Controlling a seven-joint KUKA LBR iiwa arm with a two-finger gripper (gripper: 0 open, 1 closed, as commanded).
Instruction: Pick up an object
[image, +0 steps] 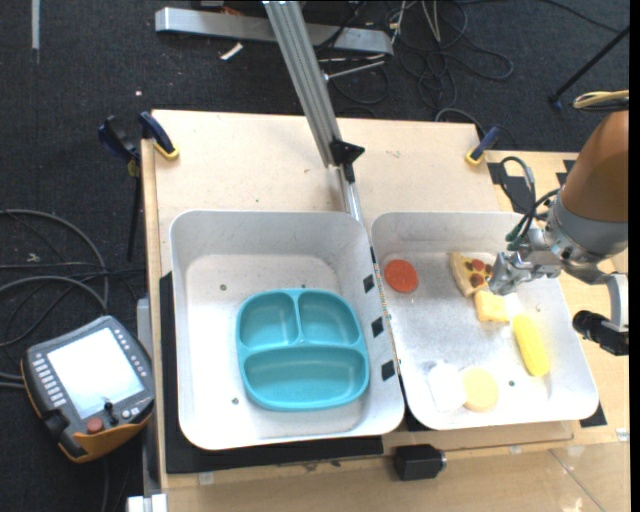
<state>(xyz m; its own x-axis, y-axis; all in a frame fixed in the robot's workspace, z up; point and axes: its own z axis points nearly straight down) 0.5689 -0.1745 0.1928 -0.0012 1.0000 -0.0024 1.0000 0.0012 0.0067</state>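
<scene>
Gripper (503, 277): hanging over the right bin (570, 400); finger state cannot be told, nothing seen held. Pale yellow block (490, 307): lying just below the fingertips. Pizza slice (469, 270): lying just left. Corn cob (531, 345): lying below-right. Red disc (401, 276): lying well left.

Off to the side of my bench I see a grey handheld pendant with a white screen (88, 385), black cables (45, 265) trailing over dark carpet (70, 80).

Teal tray (300, 350), red disc (401, 276), yellow corn (531, 345)
</scene>
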